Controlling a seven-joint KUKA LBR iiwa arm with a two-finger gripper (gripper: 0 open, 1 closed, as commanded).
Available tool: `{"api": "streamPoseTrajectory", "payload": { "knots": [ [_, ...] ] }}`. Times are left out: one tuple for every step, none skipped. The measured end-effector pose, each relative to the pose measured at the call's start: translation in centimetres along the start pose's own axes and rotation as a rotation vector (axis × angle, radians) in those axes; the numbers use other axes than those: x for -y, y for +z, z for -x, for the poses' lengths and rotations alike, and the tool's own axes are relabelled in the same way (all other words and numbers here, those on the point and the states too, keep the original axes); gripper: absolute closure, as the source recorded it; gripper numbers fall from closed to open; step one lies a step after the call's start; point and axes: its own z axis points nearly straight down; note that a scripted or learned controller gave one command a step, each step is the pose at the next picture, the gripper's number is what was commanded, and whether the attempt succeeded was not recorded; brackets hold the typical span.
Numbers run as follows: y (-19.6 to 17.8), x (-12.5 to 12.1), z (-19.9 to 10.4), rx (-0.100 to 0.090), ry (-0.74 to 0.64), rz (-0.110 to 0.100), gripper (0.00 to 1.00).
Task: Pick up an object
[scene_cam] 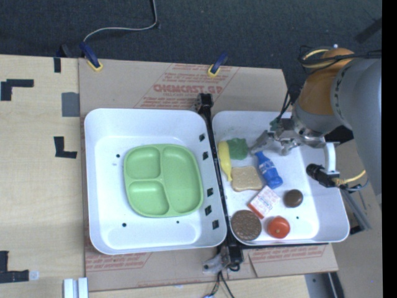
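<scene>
The hand (273, 140) hangs over the back of the right bin (329, 228), above and just right of the green thing (237, 148) and just above the top of the blue bottle (268, 170); whether it is open or closed I cannot tell, and nothing shows gripped in it. All the candidates lie in that right bin: a yellow piece (224, 159) along the left wall, the green thing beside it, a toast slice (246, 177), the blue bottle lying at a slant, a red-and-white packet (265, 201), a brown ball (293, 198), a round brown disc (246, 225) and a red ball (278, 227). The left bin (99, 135) holds a green divided plate (164, 180). The step in hand looks like choosing a target and descending. The bottle is the nearest fair choice: it is narrow enough to straddle, so the hand should turn to close across its short width, not along its length, and centre on the body, not the cap end. Its lower end lies close to the toast and the packet, so come straight down to avoid nudging them. The green thing and yellow piece sit tight against the wall and each other, which leaves little room. The brown ball and red ball stand more apart but may roll away if touched off-centre. Lift only once the grip is seen to hold.
</scene>
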Motion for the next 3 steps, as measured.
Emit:
{"api": "streamPoseTrajectory", "payload": {
  "knots": [
    [1.0, 2.9, -6.1, -0.004, -0.001, -0.003, 0.00],
    [1.0, 6.6, -4.5, -0.002, 0.000, -0.001, 0.00],
    [0.0, 6.6, -4.5, 0.000, 0.000, 0.001, 1.00]
  ]
}}
